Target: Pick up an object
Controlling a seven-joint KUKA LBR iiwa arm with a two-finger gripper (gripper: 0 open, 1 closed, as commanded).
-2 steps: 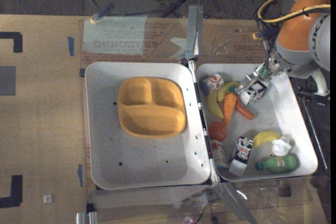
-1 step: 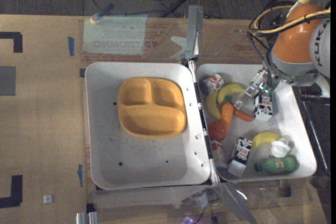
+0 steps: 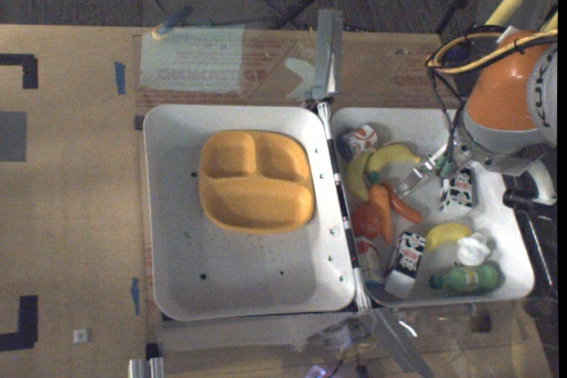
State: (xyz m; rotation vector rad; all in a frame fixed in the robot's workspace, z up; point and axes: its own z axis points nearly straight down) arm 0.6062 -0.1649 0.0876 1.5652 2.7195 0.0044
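Two white bins [image 3: 168, 217] on a tan cardboard-brown bench [image 3: 71, 217] marked with blue tape strips [image 3: 120, 77] and black corner marks [image 3: 22, 71]. In the left bin, an orange-yellow sectioned plate [image 3: 257, 181]. In the right bin [image 3: 514, 257] — yellow bananas [image 3: 390, 159], an orange carrot [image 3: 383, 210], a yellow lemon [image 3: 448, 235], a green bottle [image 3: 465, 279], and small cartons [image 3: 459, 189] patterned white with black cow patches. Grey arm [image 3: 523, 93] with a bright orange band.
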